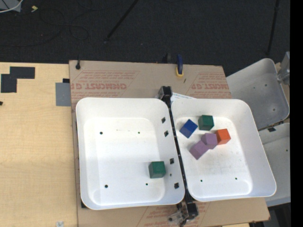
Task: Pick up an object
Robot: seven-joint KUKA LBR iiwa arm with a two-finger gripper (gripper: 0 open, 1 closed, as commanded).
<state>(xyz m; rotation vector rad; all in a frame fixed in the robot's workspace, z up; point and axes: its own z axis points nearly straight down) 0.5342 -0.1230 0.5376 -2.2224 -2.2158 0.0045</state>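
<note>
Can't tell whether the pincer is apart or together or what it's touching, so on to the count: two white bins and six blocks, two green, two purple, one blue and one orange. The right bin [246, 122] has five bunched in its upper left: blue cube [188, 128], green cube [205, 122], orange cube [223, 136], and two purple blocks [209, 140] [199, 149] touching each other. The left bin [94, 122] has a lone green block [157, 169] near its lower right corner.

I see a green cube [157, 169] in my white left bin [90, 122]; blue [188, 128], green [206, 122], orange [223, 136] and purple [203, 145] blocks at right.
</note>
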